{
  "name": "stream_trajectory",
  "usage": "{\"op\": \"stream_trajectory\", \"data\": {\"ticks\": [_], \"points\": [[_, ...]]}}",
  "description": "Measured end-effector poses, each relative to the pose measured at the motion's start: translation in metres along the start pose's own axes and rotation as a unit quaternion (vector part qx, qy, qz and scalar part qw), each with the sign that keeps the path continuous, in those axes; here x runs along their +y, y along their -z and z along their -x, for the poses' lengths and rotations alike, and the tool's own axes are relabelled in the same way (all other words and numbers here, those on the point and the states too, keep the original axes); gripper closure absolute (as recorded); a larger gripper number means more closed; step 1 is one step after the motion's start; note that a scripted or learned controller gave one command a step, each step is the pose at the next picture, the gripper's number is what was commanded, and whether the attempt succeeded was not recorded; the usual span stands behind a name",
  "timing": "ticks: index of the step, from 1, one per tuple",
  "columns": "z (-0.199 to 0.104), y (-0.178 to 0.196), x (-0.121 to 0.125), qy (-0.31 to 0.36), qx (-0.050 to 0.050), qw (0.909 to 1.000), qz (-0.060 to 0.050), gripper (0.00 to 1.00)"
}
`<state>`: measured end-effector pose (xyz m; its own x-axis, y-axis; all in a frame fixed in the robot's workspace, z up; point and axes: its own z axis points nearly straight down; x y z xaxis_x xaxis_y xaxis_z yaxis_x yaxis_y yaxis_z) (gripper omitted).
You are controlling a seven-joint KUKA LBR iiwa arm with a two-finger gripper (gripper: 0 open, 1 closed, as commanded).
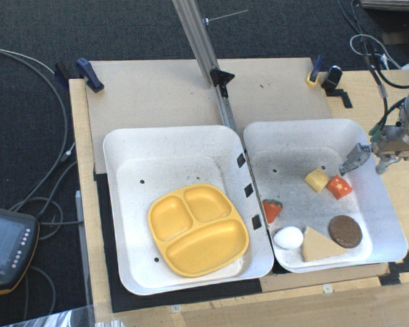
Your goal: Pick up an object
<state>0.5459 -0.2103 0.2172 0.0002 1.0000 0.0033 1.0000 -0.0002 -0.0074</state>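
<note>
Two white bins sit on the bench; at right, the gripper [361,155] hovers over the right bin [286,137], its jaws' spread impossible to judge, just above a red block [340,187] and yellow block [317,180].

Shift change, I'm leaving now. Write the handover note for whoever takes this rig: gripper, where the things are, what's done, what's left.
Gripper: over the right bin's upper right area, nothing seen between its fingers; open or shut is not readable.
Right bin holds: yellow block, red block, red strawberry-like piece by the left wall, white egg, tan wedge, brown disc.
Left bin: yellow divided plate.
Done: nothing picked up yet.
Left: grasp and lift one object; the red block lies nearest the gripper.
</note>
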Motion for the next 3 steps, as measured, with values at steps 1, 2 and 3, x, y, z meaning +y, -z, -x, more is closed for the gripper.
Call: {"op": "stream_trajectory", "data": {"ticks": [1, 2, 3], "points": [[0.002, -0.050, 0.009, 0.000, 0.000, 1.0000, 0.000, 0.00], [-0.008, -0.102, 0.012, 0.001, 0.000, 1.0000, 0.000, 0.00], [-0.007, -0.088, 0.014, 0.001, -0.001, 1.0000, 0.004, 1.00]]}}
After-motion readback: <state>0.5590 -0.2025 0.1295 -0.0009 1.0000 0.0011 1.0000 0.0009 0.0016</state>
